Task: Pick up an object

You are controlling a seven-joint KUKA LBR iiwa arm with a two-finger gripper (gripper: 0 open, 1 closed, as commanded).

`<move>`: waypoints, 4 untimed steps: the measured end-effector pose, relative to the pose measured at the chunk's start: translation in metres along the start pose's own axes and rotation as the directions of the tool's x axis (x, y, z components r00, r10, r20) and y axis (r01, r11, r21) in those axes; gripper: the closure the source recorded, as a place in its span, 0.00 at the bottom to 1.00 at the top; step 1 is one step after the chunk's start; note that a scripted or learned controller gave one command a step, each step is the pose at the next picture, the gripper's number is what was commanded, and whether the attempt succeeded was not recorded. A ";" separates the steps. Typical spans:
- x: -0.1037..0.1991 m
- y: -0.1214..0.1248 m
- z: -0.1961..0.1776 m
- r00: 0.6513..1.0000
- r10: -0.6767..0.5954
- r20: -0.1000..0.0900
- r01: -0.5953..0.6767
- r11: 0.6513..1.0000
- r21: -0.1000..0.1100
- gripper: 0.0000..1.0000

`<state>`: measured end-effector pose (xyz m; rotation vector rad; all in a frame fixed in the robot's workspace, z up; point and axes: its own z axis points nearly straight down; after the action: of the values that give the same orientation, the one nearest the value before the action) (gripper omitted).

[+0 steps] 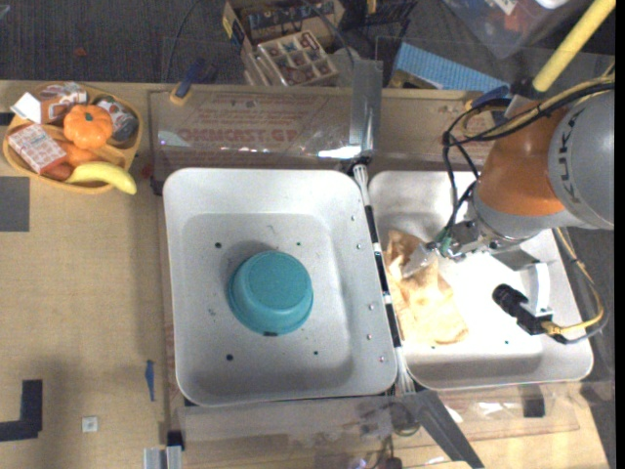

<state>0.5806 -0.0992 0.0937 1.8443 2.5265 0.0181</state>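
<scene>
The arm was low over the right bin (566, 360), its gripper (427, 257) at the pale tan object (427, 301) lying against that bin's left wall; how the gripper's grasp stood could not be told. A teal bowl (271, 292) sat upturned, well apart, in the left bin (195, 213). The best way, one judged: settle squarely on the tan piece, clear of the wall, close firmly, then lift straight.

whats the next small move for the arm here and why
Probably a short descent onto the pale crumpled object in the right bin. The gripper sits at that object's upper edge, but nothing shows it holding anything. The teal bowl lies alone in the left bin, much farther off.
</scene>
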 end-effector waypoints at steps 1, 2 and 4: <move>-0.002 0.001 -0.012 1.000 0.004 0.001 -0.004 1.000 -0.007 1.00; -0.002 0.001 -0.012 1.000 0.004 0.002 -0.004 1.000 -0.006 0.00; -0.008 0.007 -0.011 0.999 -0.033 0.003 0.033 0.999 -0.007 1.00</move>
<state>0.5890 -0.1045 0.1052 1.7984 2.5517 0.0242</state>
